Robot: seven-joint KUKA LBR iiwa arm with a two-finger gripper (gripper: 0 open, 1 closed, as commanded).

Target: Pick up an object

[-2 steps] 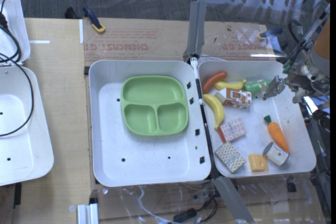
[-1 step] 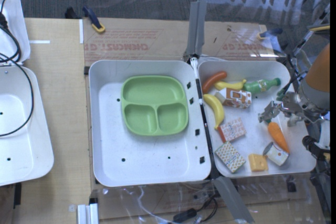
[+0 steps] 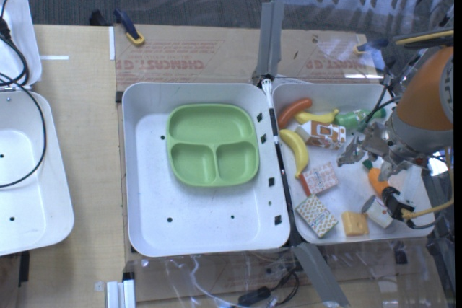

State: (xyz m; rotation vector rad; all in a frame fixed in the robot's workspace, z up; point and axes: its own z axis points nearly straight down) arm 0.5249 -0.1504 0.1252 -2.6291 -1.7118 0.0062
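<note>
The right bin [image 3: 285, 94] holds several toy foods: a red sausage [image 3: 295, 110], two yellow bananas [image 3: 294, 149] [image 3: 317, 117], a white and orange carton [image 3: 328, 133], a green item [image 3: 351, 117], a pink checkered pack [image 3: 321, 178], a patterned box [image 3: 316, 216], a cheese wedge [image 3: 354, 223] and an orange piece [image 3: 377, 182]. My gripper [image 3: 367, 161] hangs low over the right half of this bin, just right of the carton and above the orange piece. Nothing can be seen held in it.
The left bin [image 3: 144, 213] carries a green divided plate [image 3: 213, 144]. A metal divider [image 3: 271, 40] rises between the bins at the back. White equipment with black cables [image 3: 22, 155] lies at the far left. A yellow cable [image 3: 415, 211] trails by the wrist.
</note>
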